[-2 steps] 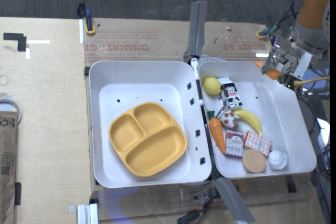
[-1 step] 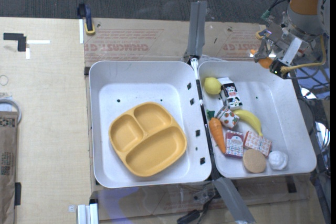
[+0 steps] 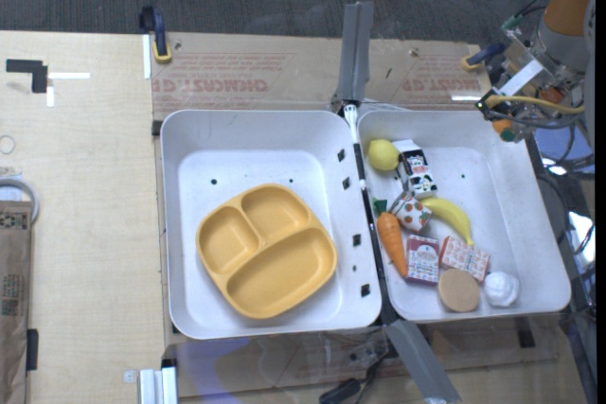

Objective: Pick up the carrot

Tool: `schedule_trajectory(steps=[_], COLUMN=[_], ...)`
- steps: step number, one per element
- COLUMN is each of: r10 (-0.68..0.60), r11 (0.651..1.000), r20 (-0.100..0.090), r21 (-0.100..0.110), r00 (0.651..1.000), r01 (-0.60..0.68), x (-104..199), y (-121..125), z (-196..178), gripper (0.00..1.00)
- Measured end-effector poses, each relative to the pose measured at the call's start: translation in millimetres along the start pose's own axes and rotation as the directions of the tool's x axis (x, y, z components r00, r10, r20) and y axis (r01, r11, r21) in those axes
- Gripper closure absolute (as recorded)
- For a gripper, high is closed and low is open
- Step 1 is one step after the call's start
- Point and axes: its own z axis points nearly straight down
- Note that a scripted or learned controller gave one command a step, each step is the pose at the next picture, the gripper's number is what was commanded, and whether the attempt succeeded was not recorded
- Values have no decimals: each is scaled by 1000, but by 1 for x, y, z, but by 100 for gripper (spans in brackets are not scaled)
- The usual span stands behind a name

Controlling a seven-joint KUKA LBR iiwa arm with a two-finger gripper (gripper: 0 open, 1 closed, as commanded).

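The orange carrot [image 3: 390,243] lies along the left wall of the right bin [image 3: 530,203], its tip pointing toward the front. It touches a small red box [image 3: 422,258] on its right side. My gripper [image 3: 504,112] hangs at the far right corner of the right bin, well away from the carrot and above the bin's rim. Nothing shows held in it.
The right bin also holds a lemon [image 3: 382,154], a black-and-white carton [image 3: 415,167], a banana [image 3: 450,215], a spotted toy [image 3: 410,214], another red box [image 3: 465,257], a tan disc [image 3: 459,290] and a white lump [image 3: 501,289]. A yellow divided plate [image 3: 267,249] lies in the left bin [image 3: 189,203].
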Motion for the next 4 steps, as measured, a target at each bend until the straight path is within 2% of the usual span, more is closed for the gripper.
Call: schedule_trajectory(steps=[1, 2, 3, 4], r10=[266, 316, 352, 310], r11=[964, 949, 936, 951], r20=[0, -1, -1, 1], r21=[1, 1, 1, 1], r00=[964, 949, 936, 951], r01=[-266, -316, -352, -310], x=[11, 3, 53, -40], y=[-36, -19, -134, -99], z=[42, 20, -11, -7], gripper=[100, 100, 100, 100])
